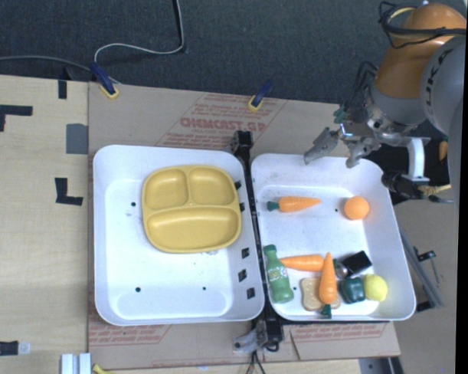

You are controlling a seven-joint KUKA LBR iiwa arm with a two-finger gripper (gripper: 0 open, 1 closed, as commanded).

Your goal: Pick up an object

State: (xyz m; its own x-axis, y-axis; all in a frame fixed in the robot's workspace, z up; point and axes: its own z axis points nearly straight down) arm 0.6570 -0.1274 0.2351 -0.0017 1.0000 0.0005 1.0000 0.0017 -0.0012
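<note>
Lower right of frame, right bin (387, 197) — green bottle (276, 274), two carrots (302, 262) (328, 279), bread slice (313, 294), black block (357, 263), lemon (375, 287) clustered near front edge. Mid bin: carrot (294, 204), orange (357, 208). Left bin (110, 216): yellow divided plate (192, 207). Upper right — gripper (336, 150) above bin's far rim, fingers spread apart, holding nothing.

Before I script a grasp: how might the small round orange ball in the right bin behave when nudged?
The small round orange ball looks smooth and spherical, so it will probably roll. It sits alone on the right white bin floor, likely drifting toward a wall. It seems light.
</note>
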